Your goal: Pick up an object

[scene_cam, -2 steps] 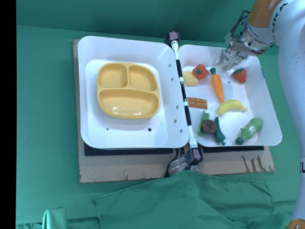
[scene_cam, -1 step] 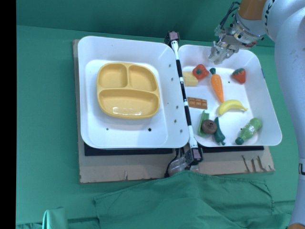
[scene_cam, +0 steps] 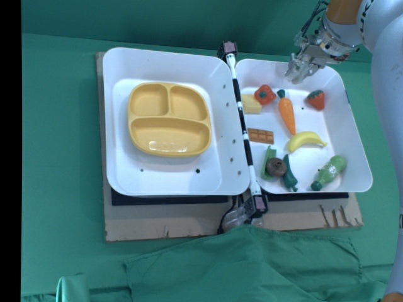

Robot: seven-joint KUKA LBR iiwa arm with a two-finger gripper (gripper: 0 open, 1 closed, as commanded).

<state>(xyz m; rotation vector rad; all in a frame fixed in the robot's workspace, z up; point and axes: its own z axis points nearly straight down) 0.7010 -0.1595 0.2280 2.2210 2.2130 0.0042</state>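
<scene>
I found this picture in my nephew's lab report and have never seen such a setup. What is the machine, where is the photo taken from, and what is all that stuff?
The photo comes from one camera fixed above a bench, looking down at a slant. The grey and orange thing at upper right is a robot arm; its gripper hangs over the far edge of the right bin, holding nothing that I can see. The right bin holds toy food: a carrot, banana, strawberry, red pepper, a yellow wedge, a brown waffle-like bar, a green bottle and some brown and green pieces. The left bin holds a yellow divided plate. The arm is meant to pick something up.
</scene>
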